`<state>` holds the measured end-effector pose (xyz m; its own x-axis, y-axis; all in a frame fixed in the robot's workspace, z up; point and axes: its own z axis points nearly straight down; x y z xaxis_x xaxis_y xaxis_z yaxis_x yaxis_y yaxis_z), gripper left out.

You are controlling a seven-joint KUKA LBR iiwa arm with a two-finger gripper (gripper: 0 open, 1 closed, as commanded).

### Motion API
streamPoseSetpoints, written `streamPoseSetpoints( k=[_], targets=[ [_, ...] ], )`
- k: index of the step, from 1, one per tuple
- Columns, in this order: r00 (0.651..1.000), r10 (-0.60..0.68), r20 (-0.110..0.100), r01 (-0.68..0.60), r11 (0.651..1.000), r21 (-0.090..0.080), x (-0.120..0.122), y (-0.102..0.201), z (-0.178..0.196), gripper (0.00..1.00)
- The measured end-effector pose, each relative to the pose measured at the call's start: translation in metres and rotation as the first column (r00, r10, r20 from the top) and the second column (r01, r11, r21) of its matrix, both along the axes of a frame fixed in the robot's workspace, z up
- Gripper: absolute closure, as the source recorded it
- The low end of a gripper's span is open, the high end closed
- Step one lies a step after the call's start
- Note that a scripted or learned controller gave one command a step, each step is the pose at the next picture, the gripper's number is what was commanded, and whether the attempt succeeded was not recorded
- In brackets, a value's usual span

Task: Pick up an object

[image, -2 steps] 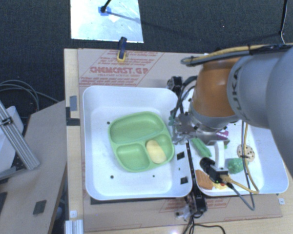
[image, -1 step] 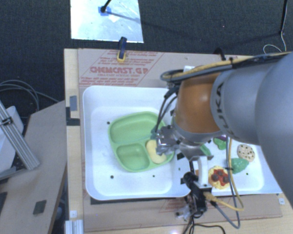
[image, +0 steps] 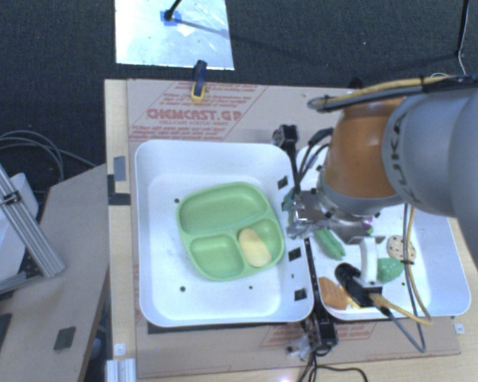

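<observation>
Arm low over right bin (image: 454, 293); gripper (image: 323, 225) — state unclear (fingers hidden) — near green object (image: 330, 243).

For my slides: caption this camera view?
KUKA arm reaches over right bin; green divided tray holds yellow object in left bin.

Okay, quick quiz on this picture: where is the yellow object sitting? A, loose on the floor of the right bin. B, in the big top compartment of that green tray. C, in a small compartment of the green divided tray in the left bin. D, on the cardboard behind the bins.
C: the yellow object lies in the lower right small compartment of the green tray, which sits in the left bin.
</observation>
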<state>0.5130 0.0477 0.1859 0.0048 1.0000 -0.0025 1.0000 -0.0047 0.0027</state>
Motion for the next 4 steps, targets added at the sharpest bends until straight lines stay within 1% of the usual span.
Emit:
streamPoseSetpoints(
  k=[1, 2, 3, 4],
  targets=[
    [1.000, 0.011, -0.005, -0.011, 1.000, 0.004, -0.027, 0.036, -0.002, 1.00],
    [1.000, 0.006, 0.003, -0.006, 1.000, 0.002, 0.030, 0.020, -0.001, 1.00],
    [1.000, 0.012, -0.004, -0.012, 1.000, 0.004, 0.012, 0.060, -0.002, 1.00],
    [1.000, 0.004, 0.009, -0.005, 1.000, 0.005, 0.028, 0.073, -0.082, 1.00]
  ],
)
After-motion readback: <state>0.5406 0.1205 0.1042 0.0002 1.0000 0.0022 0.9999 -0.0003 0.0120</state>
